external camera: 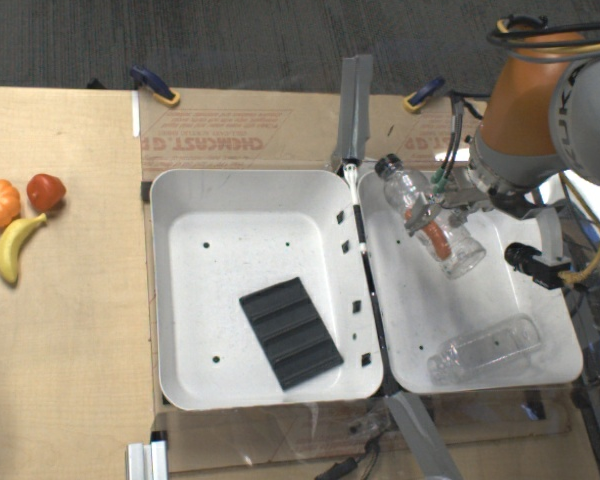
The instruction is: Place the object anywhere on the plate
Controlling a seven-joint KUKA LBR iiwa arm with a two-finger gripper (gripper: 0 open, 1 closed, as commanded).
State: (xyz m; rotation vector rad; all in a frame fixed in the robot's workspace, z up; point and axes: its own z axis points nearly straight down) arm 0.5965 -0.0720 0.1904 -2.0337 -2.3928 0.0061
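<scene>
bottle hangs tilted over the right bin, pinched between the jaws of the gripper for carrying. the dark plate lies in the left bin.

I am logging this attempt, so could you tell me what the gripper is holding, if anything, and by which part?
The gripper appears to hold a clear plastic bottle around its middle, tilted above the right bin, cap toward the divider.
</scene>
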